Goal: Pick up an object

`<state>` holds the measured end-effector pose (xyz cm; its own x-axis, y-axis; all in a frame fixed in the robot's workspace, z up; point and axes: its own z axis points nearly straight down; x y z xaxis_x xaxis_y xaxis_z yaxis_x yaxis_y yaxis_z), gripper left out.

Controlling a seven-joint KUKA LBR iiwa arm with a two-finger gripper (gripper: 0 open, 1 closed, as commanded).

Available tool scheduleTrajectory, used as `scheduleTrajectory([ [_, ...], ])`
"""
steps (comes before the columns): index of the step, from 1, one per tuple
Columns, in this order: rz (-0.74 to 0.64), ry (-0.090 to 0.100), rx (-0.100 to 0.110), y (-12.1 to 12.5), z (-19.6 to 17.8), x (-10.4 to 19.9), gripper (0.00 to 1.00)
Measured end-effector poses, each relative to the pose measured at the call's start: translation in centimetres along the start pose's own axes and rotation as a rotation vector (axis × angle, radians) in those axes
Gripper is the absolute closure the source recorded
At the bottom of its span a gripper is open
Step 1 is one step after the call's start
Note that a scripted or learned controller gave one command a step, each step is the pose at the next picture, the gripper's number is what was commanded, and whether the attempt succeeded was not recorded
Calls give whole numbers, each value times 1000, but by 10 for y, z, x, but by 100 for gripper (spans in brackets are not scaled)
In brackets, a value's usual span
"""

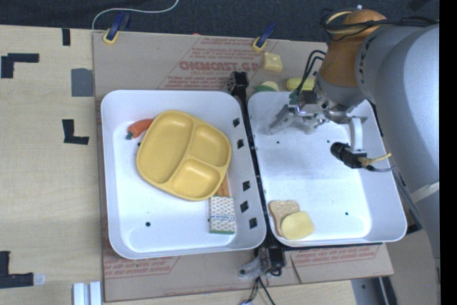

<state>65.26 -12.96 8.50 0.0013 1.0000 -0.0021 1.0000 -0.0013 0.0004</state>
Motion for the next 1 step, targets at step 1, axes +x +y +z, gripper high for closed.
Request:
scheduleTrajectory([
  [1,-5,3,2,2,1,37,0],
])
